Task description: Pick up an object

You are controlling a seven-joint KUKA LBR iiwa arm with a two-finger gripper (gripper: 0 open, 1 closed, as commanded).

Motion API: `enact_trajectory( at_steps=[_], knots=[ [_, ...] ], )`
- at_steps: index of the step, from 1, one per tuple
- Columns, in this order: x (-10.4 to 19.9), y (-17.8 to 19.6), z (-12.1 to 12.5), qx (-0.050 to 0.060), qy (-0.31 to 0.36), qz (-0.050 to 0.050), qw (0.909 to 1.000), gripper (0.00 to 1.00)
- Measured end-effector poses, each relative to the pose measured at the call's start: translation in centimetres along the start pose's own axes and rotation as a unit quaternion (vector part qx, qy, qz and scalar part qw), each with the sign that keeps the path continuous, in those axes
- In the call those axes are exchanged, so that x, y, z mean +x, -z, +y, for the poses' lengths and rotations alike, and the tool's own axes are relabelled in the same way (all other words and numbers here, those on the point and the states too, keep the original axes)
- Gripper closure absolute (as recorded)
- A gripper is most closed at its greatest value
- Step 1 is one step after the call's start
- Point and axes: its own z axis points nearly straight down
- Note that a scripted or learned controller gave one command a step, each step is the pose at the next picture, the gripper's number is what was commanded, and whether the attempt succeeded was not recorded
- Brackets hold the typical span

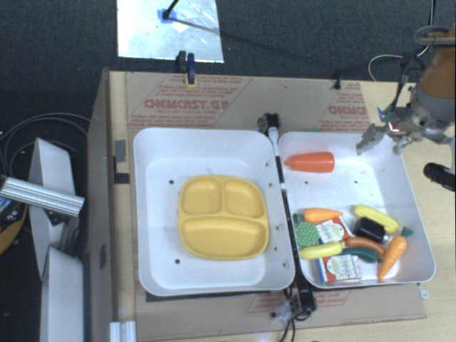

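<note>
The gripper [387, 140] hangs at the 2 o'clock corner of the right bin [417, 198], over the bin's far right rim, with its two fingers spread apart and nothing between them. The arm [436, 84] comes in from 3 o'clock, its orange band just above the wrist. Nearest the gripper lies an orange cylinder [311, 162], alone at about 11 o'clock in the right bin, on its side and well apart from the other things. The rest sit in a heap at 6 o'clock in that bin: a carrot [322, 214] at the heap's 10 o'clock, a green knobbly piece [305, 231] just below it, a small printed box [330, 231] beside that, a banana [320, 250] at 8 o'clock, a second printed box [342, 267] at 6 o'clock, a corn cob [376, 217] at 1 o'clock, a black item [370, 229] touching the cob, a reddish sausage [363, 245] under that, and a second carrot [392, 255] at 4 o'clock — tilted, tip down. The left bin [153, 162] holds a yellow divided tray [224, 216] lying flat in its middle — three compartments, two small ones at 12 o'clock and a long one at 6 o'clock.
</note>
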Motion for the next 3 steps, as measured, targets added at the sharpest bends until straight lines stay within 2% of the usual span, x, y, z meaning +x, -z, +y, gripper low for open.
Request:
enact_trajectory(
  at_steps=[1, 2, 3],
  knots=[
    [-0.1, -9.2, -6.1, 0.001, -0.001, 0.000, 1.0000, 0.00],
    [2.7, -10.2, -11.1, 0.000, -0.001, 0.000, 1.0000, 0.00],
    [8.8, -5.2, -2.1, -0.002, 0.001, 0.001, 1.0000, 0.00]
  ],
)
